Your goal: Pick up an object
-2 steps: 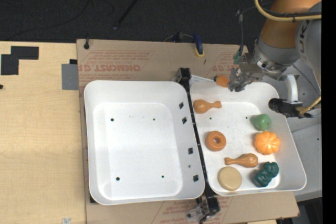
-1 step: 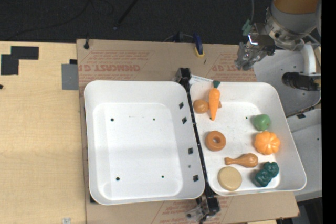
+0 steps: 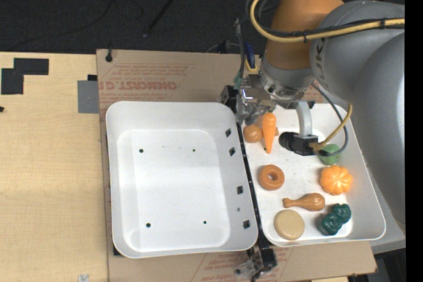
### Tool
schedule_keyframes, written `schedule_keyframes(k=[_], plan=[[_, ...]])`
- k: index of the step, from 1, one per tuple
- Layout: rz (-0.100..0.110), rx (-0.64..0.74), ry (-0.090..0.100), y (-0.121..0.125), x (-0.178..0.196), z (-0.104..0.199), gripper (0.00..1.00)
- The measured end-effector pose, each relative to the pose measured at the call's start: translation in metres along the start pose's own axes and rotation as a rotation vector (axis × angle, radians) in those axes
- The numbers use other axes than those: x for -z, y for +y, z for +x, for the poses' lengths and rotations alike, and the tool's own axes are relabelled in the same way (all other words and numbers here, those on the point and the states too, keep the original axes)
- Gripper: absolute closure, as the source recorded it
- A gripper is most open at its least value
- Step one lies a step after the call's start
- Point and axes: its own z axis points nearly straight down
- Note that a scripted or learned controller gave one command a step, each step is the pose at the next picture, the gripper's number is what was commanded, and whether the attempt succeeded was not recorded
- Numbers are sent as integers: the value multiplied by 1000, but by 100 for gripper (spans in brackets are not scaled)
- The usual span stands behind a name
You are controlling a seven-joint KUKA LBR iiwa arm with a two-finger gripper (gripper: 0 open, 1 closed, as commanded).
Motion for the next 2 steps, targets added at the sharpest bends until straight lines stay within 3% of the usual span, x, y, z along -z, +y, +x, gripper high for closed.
schedule_keyframes(k=[1, 2], plan=[[-13, -6, -4, 2, 11, 12, 100], [-9, -1, -1, 2, -17, 95, 100]])
